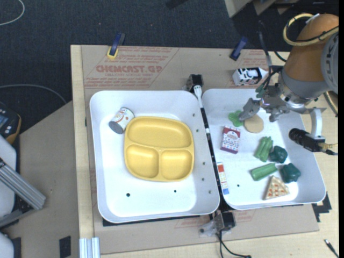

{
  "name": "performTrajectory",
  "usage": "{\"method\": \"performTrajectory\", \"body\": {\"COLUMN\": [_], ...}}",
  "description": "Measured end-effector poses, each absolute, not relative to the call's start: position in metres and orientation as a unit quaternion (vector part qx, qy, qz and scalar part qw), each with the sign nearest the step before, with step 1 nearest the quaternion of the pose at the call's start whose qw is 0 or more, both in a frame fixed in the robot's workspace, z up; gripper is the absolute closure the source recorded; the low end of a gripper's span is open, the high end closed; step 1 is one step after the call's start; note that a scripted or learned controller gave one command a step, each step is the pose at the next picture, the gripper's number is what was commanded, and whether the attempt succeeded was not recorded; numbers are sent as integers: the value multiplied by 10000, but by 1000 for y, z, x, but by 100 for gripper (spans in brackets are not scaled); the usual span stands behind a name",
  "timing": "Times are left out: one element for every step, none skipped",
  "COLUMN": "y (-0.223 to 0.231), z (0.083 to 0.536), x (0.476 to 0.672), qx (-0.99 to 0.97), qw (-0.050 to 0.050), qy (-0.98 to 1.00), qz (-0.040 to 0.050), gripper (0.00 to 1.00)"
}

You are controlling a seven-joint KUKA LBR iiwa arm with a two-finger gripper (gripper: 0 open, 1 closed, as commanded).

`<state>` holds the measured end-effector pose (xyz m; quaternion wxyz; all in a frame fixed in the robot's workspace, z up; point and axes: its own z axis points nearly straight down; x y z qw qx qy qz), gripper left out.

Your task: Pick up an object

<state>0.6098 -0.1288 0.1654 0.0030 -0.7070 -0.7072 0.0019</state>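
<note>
My gripper (262, 110) hangs over the far part of the right bin (312, 195), its two fingers spread open with nothing between them. Just in front of it lies a round tan piece (254, 125), and a light green piece (235, 117) sits beside the left finger. Nearer the front lie a red box (231, 140), a green pod (264, 148), two dark green chunks (278, 155) (290, 172), a green stick (263, 171) and a pizza slice (276, 188).
The left bin (102, 144) holds a yellow divided plate (159, 147) and a small can (121, 120) lying at its far left. A black-and-white item (248, 76) rests on the bench behind the right bin. A black cable part (303, 138) projects over the right bin's right side.
</note>
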Motion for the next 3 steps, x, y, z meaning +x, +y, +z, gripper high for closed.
{"method": "performTrajectory", "body": {"y": [-131,-130,-130], "z": [111,90,102], "x": [619,622,624], "qx": [-7070,-7070,-7070], "qw": [30,-5,-48], "qy": [-7072,-7073,-7072], "qz": [19,-18,-52], "gripper": [0,0,100]}}
